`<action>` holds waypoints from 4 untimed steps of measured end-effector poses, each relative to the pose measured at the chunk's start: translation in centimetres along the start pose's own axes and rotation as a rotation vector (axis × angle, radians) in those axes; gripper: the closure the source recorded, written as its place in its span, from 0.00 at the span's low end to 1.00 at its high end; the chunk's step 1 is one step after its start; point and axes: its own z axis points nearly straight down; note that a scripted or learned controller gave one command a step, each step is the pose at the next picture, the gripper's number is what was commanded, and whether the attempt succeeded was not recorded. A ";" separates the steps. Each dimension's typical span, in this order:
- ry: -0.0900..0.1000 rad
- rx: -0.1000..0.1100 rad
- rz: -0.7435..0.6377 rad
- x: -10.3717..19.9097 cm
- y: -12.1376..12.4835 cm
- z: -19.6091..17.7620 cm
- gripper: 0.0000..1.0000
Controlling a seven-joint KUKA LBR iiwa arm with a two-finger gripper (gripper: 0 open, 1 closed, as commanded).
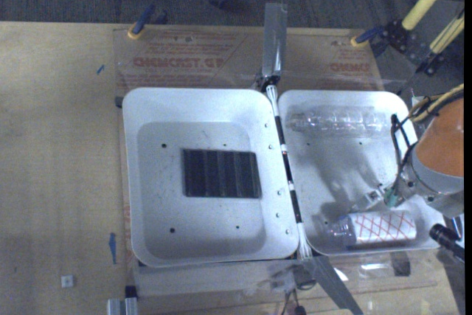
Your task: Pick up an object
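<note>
The wooden bench (59, 158) carried two shallow white bins side by side (rims touching): the left bin (140, 158) and the right bin (332, 101).

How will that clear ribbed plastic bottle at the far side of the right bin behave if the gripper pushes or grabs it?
The clear bottle lies on its side along the right bin's far wall, so a nudge would probably roll it. It looks see-through and empty, so likely light and easily shoved. Its thin ribbed wall may flex or slip under a squeeze.
</note>
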 end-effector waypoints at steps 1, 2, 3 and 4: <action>0.004 0.003 0.086 2.2 8.0 0.1 0.00; 0.003 0.006 0.147 2.0 14.8 0.2 0.00; 0.001 0.001 0.144 2.1 15.0 -1.0 1.00; 0.004 0.005 0.145 2.1 14.9 -0.9 0.00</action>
